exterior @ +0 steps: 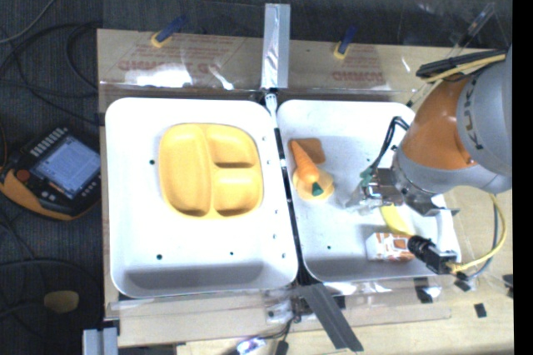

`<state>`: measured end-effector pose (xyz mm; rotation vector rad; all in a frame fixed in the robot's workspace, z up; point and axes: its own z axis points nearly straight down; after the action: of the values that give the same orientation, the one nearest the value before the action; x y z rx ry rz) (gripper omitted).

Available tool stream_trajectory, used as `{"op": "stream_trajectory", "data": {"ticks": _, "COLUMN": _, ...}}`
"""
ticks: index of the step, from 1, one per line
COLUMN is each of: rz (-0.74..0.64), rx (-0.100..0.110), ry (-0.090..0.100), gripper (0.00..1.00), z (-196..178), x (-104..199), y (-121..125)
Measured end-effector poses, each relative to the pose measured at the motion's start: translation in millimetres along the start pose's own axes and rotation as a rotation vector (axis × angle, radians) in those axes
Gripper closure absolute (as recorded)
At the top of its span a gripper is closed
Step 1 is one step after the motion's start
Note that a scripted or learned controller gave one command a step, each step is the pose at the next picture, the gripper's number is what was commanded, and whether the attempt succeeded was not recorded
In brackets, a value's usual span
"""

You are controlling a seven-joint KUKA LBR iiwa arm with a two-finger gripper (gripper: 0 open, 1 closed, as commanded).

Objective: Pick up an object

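- Your arm reaches in from the right, bent low over the right bin.
- Yellow divided tray sits alone in the left bin, well apart.
- Carrot toy lies near the divider, likely the easiest target.
- Gripper hovers beside a yellow piece; whether it is apart or together, I cannot tell.
- Small carton rests against the front wall.

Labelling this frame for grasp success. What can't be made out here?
- Pincer, camera view: small, blurred and dark against the wrist, so its state is unreadable.
- Yellow curved object, right white bin: partly covered by the arm; what it is stays unclear.
- Small white-and-orange box: print too small to read.
- Grey arm with orange band: cut off by the right edge.
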<state>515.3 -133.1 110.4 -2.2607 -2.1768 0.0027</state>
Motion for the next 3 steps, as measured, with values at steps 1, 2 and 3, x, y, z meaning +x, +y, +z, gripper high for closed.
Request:
{"op": "stream_trajectory", "data": {"ticks": 1, "rz": 0.0, "rx": 0.0, "ry": 0.0, "gripper": 0.0, "z": -0.1, "x": -0.1, "y": 0.0}}
{"op": "stream_trajectory", "data": {"ticks": 2, "rz": -0.062, "rx": -0.002, "ry": -0.004, "gripper": 0.0, "z": -60.1, "x": -73.1, "y": 19.8}}
{"op": "stream_trajectory", "data": {"ticks": 3, "rz": -0.163, "rx": 0.0, "ry": -0.002, "gripper": 0.0, "z": -10.6, "x": -33.1, "y": 54.5}}
